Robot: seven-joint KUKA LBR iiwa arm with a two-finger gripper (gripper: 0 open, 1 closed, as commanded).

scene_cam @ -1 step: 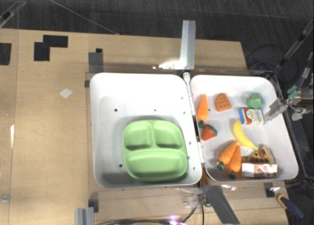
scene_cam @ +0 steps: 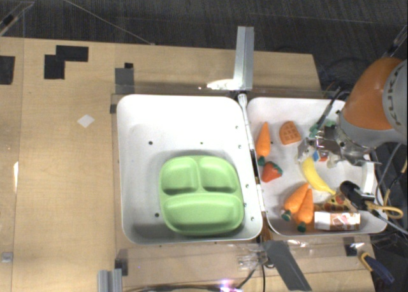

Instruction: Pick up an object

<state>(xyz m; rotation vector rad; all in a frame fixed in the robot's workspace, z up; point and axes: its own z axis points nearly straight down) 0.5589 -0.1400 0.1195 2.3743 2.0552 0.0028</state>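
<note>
Over the right-hand white bin [scene_cam: 274, 217] we have the grey two-finger gripper [scene_cam: 320, 146] hanging just above the curved yellow plastic banana [scene_cam: 315, 176]. We cannot tell how the gripper is set. The banana lies near the bin's middle, with the pair of orange toy carrots [scene_cam: 299, 203] just below it and the red strawberry [scene_cam: 272, 171] off to its left. We judge a good pick means dropping straight over the banana's middle, straddling its narrow width and keeping clear of those carrots.
</note>
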